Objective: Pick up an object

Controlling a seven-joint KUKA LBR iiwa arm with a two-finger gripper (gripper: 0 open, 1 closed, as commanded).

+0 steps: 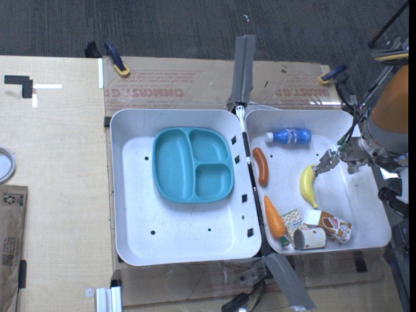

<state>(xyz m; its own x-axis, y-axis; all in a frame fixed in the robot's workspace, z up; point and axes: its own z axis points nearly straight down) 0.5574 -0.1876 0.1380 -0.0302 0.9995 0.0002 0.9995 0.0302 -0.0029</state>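
— Where's the claw (327, 161) sitting?

— Over the right bin (364, 239), far-right part, just beside the top end of the banana (308, 186). Its fingers look slightly parted with nothing between them.

— How does the banana lie?

— Long axis runs far to near, curving a little, top end by the claw, near end toward the clutter at the bin's near edge.

— Count the rest for me.

— One blue bottle (290, 136) lying on its side along the far wall, long axis left to right. One sausage (261, 166) near the left wall, running far to near. One carrot (273, 217) below it, tip slanting toward the near right. One can (309, 238) on its side and one small printed carton (335, 227), packed close together in the near corner.

— And the other bin?

— The left bin (130, 233) holds one teal divided plate (193, 165), three compartments, set toward the far side.

— Any open room?

— Bare floor right of the banana, and a wide strip near the plate.
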